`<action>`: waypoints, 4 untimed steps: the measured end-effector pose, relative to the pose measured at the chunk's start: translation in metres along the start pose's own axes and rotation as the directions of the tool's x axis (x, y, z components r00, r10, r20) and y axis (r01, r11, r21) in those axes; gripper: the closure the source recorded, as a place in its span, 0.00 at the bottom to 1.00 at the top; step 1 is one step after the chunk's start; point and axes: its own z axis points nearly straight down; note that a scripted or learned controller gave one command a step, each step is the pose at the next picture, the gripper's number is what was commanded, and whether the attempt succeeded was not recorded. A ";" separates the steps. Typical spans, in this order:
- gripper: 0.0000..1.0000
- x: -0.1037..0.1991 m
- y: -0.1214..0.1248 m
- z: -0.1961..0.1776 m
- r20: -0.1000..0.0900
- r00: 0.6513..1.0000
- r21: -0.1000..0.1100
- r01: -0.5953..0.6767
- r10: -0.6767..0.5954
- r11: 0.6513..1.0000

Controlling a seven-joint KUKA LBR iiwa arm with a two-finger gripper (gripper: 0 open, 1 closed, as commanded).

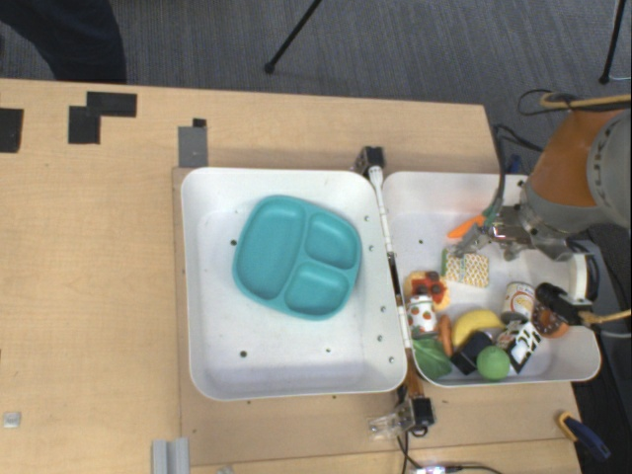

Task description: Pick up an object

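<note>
Reaching arm: grey KUKA arm [583, 181] with an orange band comes in from the right edge, over the right bin.
Tool: the tool [499, 227] hangs above the upper middle of the shallow white right bin [434, 200]; whether it is released or clenched cannot be told, as the arm's body hides much of it.
Nearest things: a thin orange carrot-like stick [464, 229] lies just beside the tool, on its left; a pale checkered fabric square [467, 268] lies just below and left of the tool, apart from it.
Things below the tool: a yellow banana [476, 322], a green ball [494, 362], a small black block [474, 350] and a black-and-white patterned piece [523, 344] crowd the bin's lower edge, well below the tool.
Things lower left of the tool: a small red-and-white toy figure [423, 312] and a flat green leaf-shaped piece [431, 355] lie against the divider wall.
Things lower right of the tool: a white cylindrical can [518, 299] and a dark brown object [551, 312] sit near the arm's underside.
Left bin: a shallow white left bin [212, 354] sits well to the tool's left, bearing a teal plastic plate with three compartments [296, 255].
Table: a light wooden table [89, 294] carries both bins.
Task thing: none of the things can be seen between the tool's tips; all rest in the right bin.
</note>
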 end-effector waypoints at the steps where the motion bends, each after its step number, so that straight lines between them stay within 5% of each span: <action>1: 0.00 0.048 0.053 0.006 -0.004 1.000 0.012 0.001 -0.001 1.000; 2: 0.00 0.040 -0.010 0.003 -0.002 1.000 0.010 -0.002 0.002 1.000; 3: 1.00 0.040 -0.008 -0.009 -0.001 1.000 0.003 0.000 0.000 1.000; 4: 1.00 0.053 0.029 -0.082 -0.002 1.000 0.010 0.001 -0.001 1.000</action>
